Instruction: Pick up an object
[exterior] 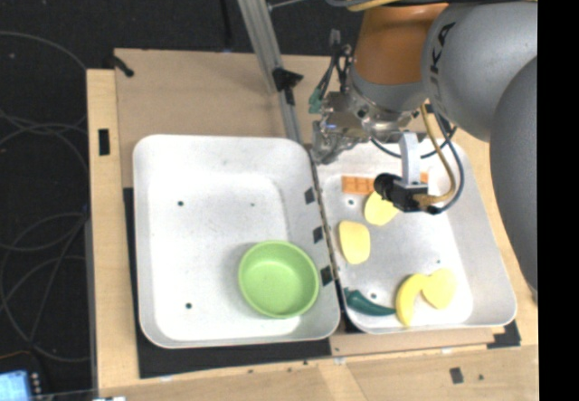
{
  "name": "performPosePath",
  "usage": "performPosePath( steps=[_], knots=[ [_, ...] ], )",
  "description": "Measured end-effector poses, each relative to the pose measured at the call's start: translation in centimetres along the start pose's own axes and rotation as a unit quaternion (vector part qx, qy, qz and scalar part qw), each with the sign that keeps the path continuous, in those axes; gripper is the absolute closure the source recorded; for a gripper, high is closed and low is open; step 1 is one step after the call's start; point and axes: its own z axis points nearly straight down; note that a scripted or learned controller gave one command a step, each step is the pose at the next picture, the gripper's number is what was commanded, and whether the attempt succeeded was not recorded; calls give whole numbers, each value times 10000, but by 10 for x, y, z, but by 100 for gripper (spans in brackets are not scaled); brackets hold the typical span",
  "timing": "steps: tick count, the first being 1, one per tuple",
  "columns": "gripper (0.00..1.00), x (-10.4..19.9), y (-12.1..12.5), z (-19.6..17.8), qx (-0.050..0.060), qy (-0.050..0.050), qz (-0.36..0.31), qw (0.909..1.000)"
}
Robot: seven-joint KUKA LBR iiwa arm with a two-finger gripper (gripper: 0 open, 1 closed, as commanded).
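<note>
The right bin (pixel 479 236) holds several small objects. An orange block (pixel 355 184) lies near its upper left, with a yellow piece (pixel 380 209) just below it and another yellow piece (pixel 355 242) lower down. Two more yellow pieces (pixel 412 298) (pixel 440 288) sit at the front beside a dark teal object (pixel 366 302). A green bowl (pixel 279 278) rests in the left bin (pixel 181 236), at its front right. My gripper (pixel 329 144) hangs over the back left corner of the right bin, close to the divider and a little above the orange block. Nothing shows in it.
A slanted metal pole (pixel 262 37) rises behind the bins and meets the bench next to the gripper. A black connector with cables (pixel 398 191) dangles from the wrist over the right bin. The bulky grey arm (pixel 488 73) covers the bin's back right.
</note>
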Motion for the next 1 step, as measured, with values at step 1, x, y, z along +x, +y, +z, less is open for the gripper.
performPosePath(
  steps=[1],
  knots=[
    [100,43,-10,9,2,-4,0,10000]
  ],
)
